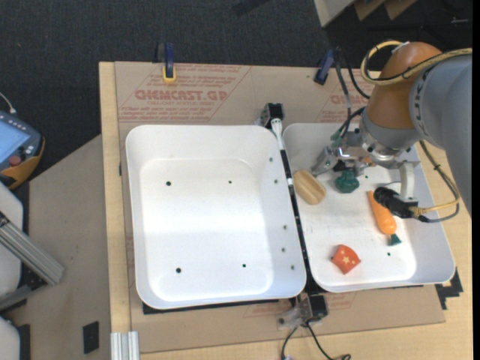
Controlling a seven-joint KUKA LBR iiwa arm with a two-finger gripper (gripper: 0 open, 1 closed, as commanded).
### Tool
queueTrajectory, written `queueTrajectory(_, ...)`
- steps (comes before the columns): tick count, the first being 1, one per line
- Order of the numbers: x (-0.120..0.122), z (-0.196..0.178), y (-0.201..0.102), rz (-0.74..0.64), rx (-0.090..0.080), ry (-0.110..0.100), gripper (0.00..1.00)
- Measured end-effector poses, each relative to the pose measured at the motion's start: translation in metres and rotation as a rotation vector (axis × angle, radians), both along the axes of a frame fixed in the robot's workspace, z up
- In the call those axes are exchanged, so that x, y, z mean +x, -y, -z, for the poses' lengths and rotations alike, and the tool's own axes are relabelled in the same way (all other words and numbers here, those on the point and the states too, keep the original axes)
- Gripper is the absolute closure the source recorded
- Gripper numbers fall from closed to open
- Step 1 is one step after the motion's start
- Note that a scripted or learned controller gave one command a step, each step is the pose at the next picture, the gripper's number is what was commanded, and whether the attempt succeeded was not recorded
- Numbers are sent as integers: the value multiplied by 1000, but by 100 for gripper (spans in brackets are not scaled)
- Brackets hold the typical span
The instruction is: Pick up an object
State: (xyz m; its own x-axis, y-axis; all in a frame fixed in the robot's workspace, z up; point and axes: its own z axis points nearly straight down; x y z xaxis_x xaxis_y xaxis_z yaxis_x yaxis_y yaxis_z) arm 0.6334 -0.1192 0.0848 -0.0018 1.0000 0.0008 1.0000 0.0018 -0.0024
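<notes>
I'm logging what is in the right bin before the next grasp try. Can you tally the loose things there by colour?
Tan: 1, the rounded block
Dark green: 1, the small piece by the gripper
Orange: 1, the carrot
Red: 1, the small chunk
Total: 4, all in the right bin

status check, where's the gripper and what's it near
Gripper down in right bin, over dark green object; grip unconfirmed. Tan block by the divider, carrot and red piece lying free. Nothing blocking.
</notes>
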Motion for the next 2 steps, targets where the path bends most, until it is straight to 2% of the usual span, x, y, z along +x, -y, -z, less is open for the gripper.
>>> queueTrajectory(1, 8, -41, -9, 0, -2, 7, 0)
queueTrajectory(2, 2, 1, -21, 1, 0, -1, 0)
